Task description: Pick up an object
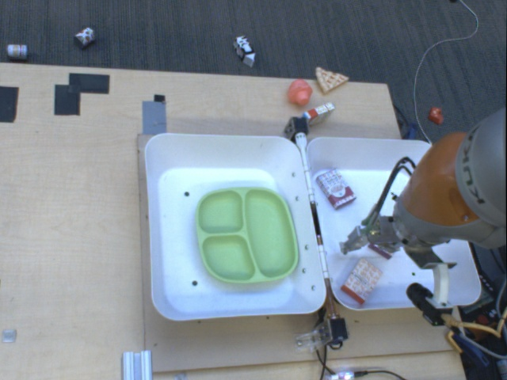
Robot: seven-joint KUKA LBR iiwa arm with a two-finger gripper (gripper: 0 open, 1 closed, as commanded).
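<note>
Whether the jaws are spread or closed cannot be made out: the gripper [360, 240] is a small grey blur low over the right bin [360, 155], with nothing clearly seen between its tips. Just below it lies a red-and-white packet [363, 280], tilted; its print is too small to read. A second red packet [335, 188] with a white label lies farther up the same bin, its lettering equally illegible. Something dark red [383, 248] peeks out right beside the gripper. The left bin [158, 212] holds a green divided tray [246, 235]
</note>
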